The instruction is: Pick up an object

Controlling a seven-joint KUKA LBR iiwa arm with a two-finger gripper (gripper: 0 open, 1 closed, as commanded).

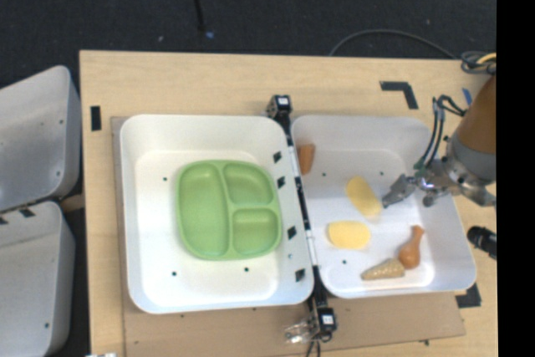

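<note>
**White bins side by side, arm reaching into the right one**

White plastic made up both shallow bins on the pale wooden bench [201,84]. Nearest the camera, along the right bin's [435,284] front edge, lay a tan cone-shaped piece [383,269], its point to the right and touching the foot of an orange-brown drumstick-shaped piece [410,247] that leaned up and away from it. Just behind and to the left of the cone sat a yellow oval piece [349,235], apart from the rest. Further back, a second pale yellow piece [364,196] lay tilted, near the middle of the bin. The gripper [399,192] hovered just to the right of this piece, at the end of the grey wrist, with the orange band [479,119] rising above it at the picture's right side. One dark finger [394,195] pointed toward the yellow piece; whether it touched was unclear, and how far the fingers were parted could not be made out. Nothing was visibly held between them. Toward the back left corner of the same bin, close to the dividing wall, stood a small orange piece [307,157].

In the left bin [146,280] a green divided plate [227,208] with three compartments lay flat near the centre. Beyond the bench, a black cable [393,34] curved over dark flooring.
</note>
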